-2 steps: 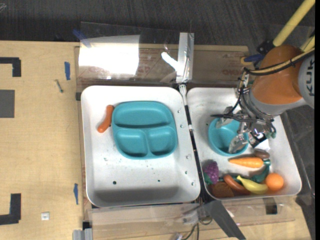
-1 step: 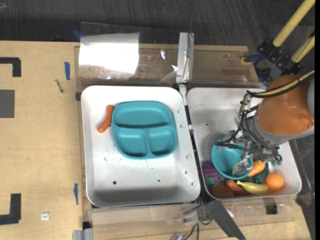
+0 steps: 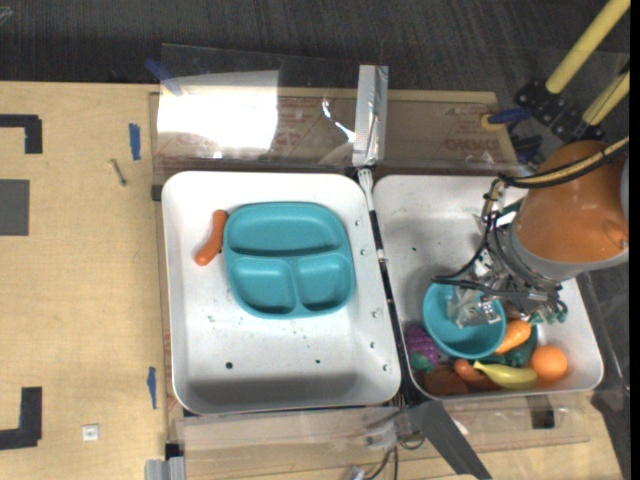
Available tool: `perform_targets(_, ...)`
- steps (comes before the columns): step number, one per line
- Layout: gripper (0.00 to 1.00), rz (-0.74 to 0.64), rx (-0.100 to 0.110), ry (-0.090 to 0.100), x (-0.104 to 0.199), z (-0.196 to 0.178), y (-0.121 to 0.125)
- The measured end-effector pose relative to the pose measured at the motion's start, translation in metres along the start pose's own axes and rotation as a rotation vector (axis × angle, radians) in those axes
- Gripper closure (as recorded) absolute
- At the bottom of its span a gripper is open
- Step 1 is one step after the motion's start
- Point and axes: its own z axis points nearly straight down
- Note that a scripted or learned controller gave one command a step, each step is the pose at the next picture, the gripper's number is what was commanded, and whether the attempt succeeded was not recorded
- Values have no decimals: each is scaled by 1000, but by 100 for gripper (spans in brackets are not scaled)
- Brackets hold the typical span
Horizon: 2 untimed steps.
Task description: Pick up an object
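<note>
My gripper [image 3: 478, 310] reaches down into the right bin [image 3: 420, 228], directly over a teal bowl [image 3: 445, 326] near the bin's front. The metal fingers hang inside the bowl's opening. Around the bowl's front lie toy foods: a purple piece [image 3: 421, 344], a brown piece [image 3: 440, 379], a yellow banana [image 3: 508, 373], an orange fruit [image 3: 550, 363] and a carrot [image 3: 514, 336]. Nothing is visibly held between the fingers.
The left bin [image 3: 200, 348] holds a teal divided plate [image 3: 290, 258] and an orange sausage-like piece [image 3: 211, 238] beside its left rim. The arm's orange band [image 3: 575, 213] hangs over the right bin's right side. A clear divider [image 3: 370, 118] stands behind the bins.
</note>
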Motion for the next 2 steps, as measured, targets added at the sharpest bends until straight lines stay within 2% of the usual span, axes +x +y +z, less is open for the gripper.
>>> perform_targets(1, 100, -184, -7, 18, -24, -129, -63)
perform_targets(2, 100, 61, -11, 22, -124, -106, -24)
